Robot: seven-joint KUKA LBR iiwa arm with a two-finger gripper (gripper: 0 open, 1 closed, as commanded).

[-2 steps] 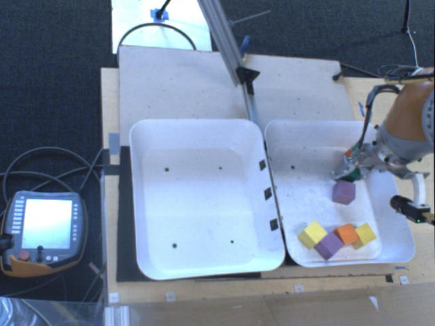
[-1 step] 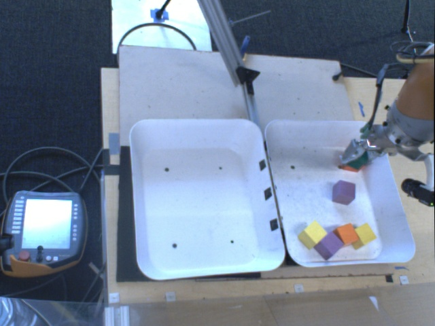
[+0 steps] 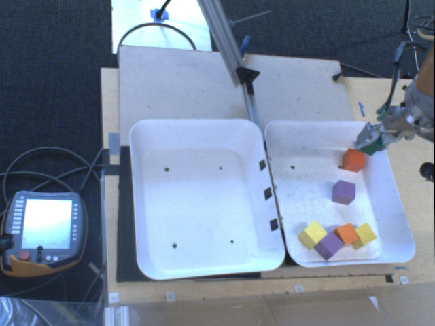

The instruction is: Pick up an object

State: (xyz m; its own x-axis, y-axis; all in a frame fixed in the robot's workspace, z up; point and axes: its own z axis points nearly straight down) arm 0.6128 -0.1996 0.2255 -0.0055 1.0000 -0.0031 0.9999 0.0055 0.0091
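Observation:
My gripper (image 3: 369, 140) hangs over the far right corner of the right bin (image 3: 401, 209), reaching in from the right. A red-orange block (image 3: 353, 159) sits right at its tip, touching or nearly touching it; I cannot tell whether the block is gripped or rests on the bin floor. A purple cube (image 3: 344, 191) lies alone in the middle of that bin. Along the near wall are a yellow cube (image 3: 313, 235), a second purple cube (image 3: 329, 244), an orange cube (image 3: 347, 233) and another yellow cube (image 3: 365, 235), packed close together.
The left bin (image 3: 143, 182) stands beside the right one, their rims meeting at a ridge with black clips (image 3: 268, 193). A slanted metal pole (image 3: 221, 26) crosses the back board. A teach pendant (image 3: 41, 233) lies off the bench at the left.

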